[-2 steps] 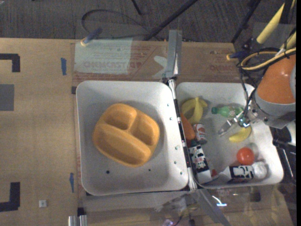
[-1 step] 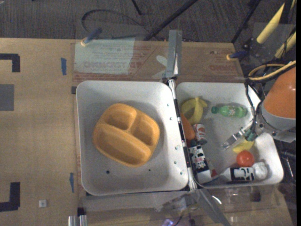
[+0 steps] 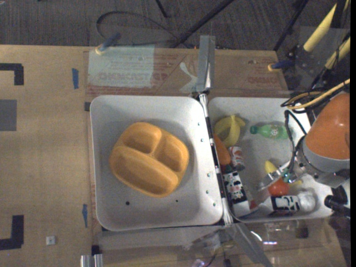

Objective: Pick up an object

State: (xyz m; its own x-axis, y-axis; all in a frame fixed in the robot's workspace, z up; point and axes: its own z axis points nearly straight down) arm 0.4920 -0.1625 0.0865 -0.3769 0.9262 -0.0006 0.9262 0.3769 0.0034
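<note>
Gripper (image 3: 280,178) — touching red object (image 3: 278,187).

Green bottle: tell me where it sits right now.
In the camera view, the green bottle lies on its side near the far edge of the right bin, just right of the yellow banana.

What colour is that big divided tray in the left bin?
Orange-yellow all over; the divided tray shows plainly in the camera view.
</note>
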